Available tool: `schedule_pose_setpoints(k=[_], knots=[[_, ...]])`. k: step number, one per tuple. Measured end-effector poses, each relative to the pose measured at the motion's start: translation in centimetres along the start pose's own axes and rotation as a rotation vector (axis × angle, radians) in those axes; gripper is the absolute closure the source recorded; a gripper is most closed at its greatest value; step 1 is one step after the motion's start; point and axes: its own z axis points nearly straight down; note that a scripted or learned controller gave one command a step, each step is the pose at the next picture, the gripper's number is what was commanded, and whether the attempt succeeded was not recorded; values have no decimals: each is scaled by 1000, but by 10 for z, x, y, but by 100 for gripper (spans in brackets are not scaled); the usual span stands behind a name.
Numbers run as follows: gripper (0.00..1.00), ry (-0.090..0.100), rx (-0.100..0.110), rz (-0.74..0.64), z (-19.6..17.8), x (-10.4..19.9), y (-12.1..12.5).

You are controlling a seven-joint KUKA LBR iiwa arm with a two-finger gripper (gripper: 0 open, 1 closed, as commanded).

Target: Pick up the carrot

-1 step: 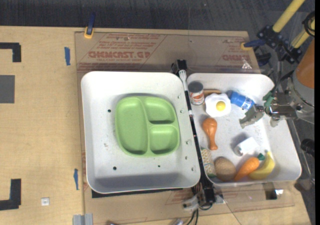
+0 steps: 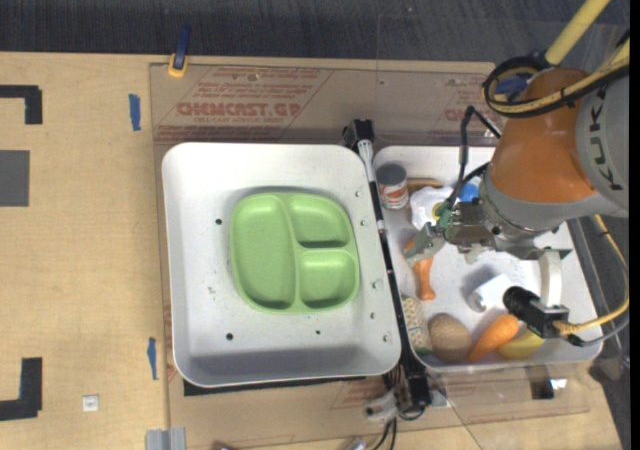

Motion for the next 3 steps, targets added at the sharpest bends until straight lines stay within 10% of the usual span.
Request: schedule_pose_setpoints(k=[1, 2, 3], knots=[[0, -1, -8, 138, 87, -55, 36], [100, -2, -10, 141, 77, -56, 37], [100, 1, -15, 487, -93, 22, 60]])
